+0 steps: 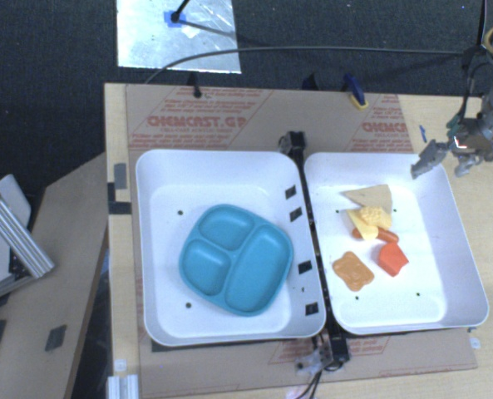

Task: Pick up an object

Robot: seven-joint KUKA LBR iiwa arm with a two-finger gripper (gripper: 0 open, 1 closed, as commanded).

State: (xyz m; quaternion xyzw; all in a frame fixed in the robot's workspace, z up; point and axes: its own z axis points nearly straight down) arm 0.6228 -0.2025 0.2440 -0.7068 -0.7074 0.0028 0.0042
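Observation:
The right bin [458, 248] holds several toy food pieces: a tan wedge [372, 196], a yellow lumpy piece [371, 219], a red-orange block [392, 258] and an orange flat piece [352, 271]. My gripper [444, 165] hovers over the bin's far right corner, up and to the right of the tan wedge. Its two fingers stand apart, open, with nothing between them.
A blue divided plate [236, 258] lies in the left bin [159, 223]. A black clip strip [300, 214] runs along the wall where the two bins meet. Behind the bins are a cardboard sheet [229, 115] and a silver foil square [175, 23].

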